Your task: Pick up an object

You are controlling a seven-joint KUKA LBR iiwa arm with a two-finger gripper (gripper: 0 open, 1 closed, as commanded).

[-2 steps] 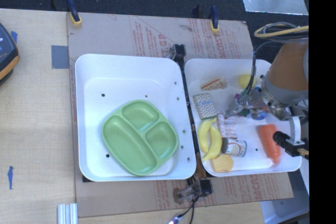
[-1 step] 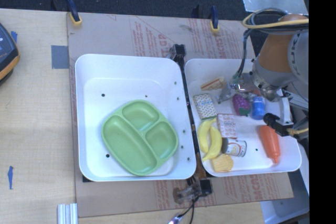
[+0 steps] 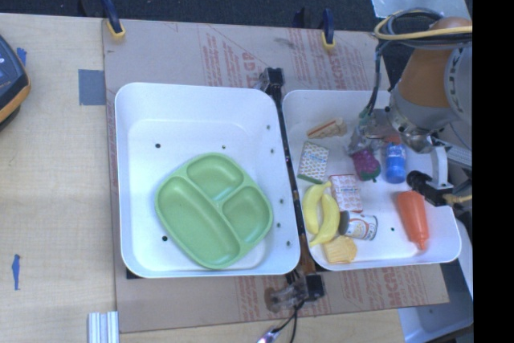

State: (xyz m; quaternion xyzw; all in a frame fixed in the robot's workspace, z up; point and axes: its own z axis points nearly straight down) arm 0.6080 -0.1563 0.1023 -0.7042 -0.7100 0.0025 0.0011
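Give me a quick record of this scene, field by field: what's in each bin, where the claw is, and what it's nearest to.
left bin: one green divided plate
right bin: banana, orange carrot, blue bottle, purple item, small can, checkered packet, a few other small packets
claw: over the right bin's upper part
nearest to claw: purple item, directly beneath it; contact unclear
arm: enters from the right, orange band visible
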